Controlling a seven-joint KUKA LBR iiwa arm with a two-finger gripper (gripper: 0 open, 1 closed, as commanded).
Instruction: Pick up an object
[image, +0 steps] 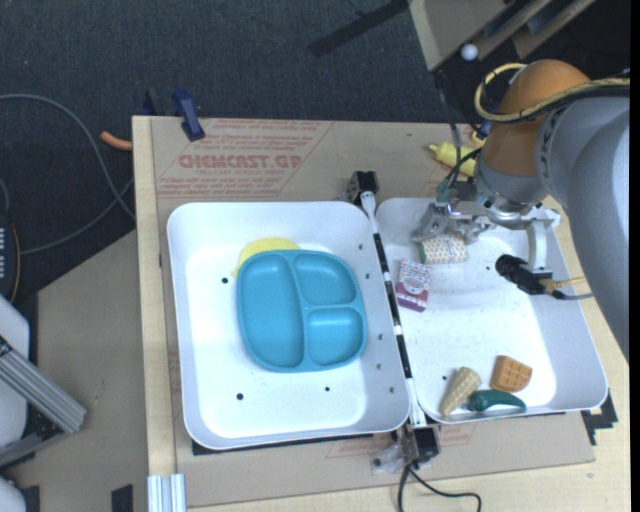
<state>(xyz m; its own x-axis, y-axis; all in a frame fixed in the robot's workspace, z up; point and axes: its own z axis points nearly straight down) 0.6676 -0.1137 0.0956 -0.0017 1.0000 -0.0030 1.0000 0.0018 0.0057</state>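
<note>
My gripper (450, 226) hangs over the far left corner of the right bin (560, 340). A small beige patterned block (444, 250) sits right under its tip, touching or nearly touching it. A pink and white packet (413, 283) lies just in front of the block, near the wall between the bins. At the near edge of the right bin lie an ice-cream cone toy (460, 388), a waffle piece (511, 374) and a teal object (497, 402).
The left bin (200, 380) holds a blue divided plate (300, 307) with a yellow object (268, 246) poking out from under its far edge. A black clamp (365, 185) sits at the far end of the wall between the bins.
</note>
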